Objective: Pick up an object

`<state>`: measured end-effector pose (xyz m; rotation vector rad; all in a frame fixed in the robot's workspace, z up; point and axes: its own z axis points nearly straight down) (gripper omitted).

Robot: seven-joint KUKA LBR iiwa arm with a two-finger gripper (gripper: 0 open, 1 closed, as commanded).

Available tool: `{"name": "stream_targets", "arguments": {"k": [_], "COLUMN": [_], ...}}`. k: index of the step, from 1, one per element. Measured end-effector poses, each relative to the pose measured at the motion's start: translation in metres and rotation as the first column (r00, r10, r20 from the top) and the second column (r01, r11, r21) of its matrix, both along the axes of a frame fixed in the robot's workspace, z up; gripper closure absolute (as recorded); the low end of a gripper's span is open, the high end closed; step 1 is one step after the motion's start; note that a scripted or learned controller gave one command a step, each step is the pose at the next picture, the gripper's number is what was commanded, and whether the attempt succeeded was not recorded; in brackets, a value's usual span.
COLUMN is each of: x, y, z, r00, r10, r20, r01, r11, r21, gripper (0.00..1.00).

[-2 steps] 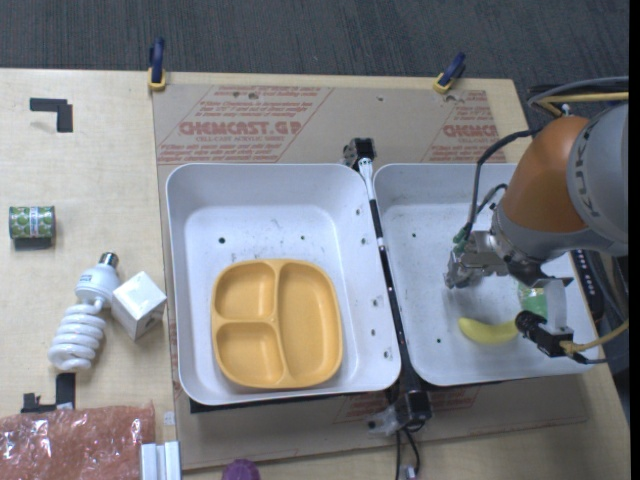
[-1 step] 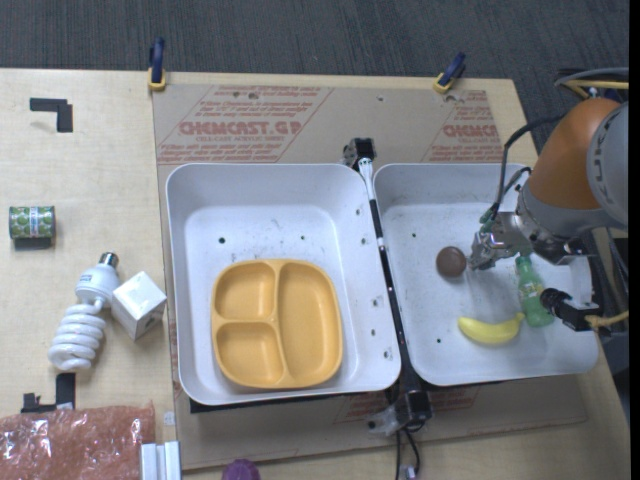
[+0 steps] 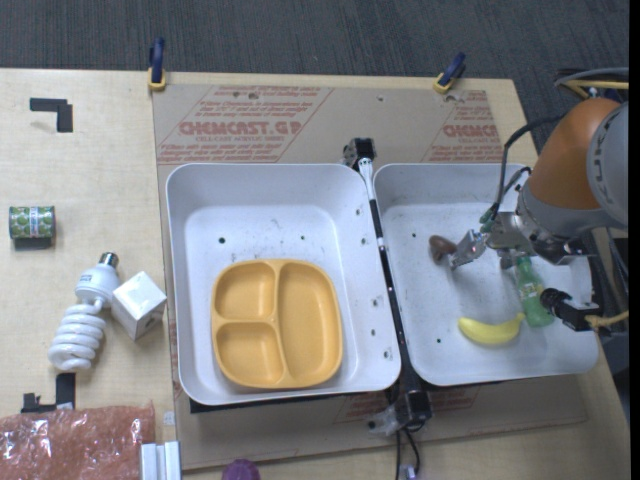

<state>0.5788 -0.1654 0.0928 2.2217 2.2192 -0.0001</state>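
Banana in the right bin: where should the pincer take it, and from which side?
Grip the banana across its thick middle, coming straight down from above. It lies flat on the floor of the right bin, curved, ends pointing left and right, so the fingers should close across its narrow width. A green bottle lies close at its right end, so staying mid-body looks safer.

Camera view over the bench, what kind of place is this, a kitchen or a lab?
Most likely a robotics lab test bench, not a kitchen. A grey arm with an orange band reaches into two white bins, which sit on a board held by blue clamps, with random test items like a banana.
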Motion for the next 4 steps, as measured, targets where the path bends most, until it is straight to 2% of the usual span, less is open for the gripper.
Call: {"name": "stream_targets", "arguments": {"k": [1, 2, 3, 4], "x": [0.001, 0.001, -0.061, -0.101], "y": [0.0, 0.0, 0.035, 0.053], "z": [0.01, 0.01, 0.0, -0.001], "r00": [1.0, 1.0, 1.0, 1.0], "r10": [0.001, 0.001, -0.001, -0.001], "r20": [0.002, 0.002, -0.001, -0.001], "r01": [-0.001, -0.001, 0.001, 0.001], "r11": [1.0, 1.0, 1.0, 1.0], "r21": [-0.001, -0.001, 0.001, 0.001], "gripper": [1.0, 0.0, 0.0, 0.0]}}
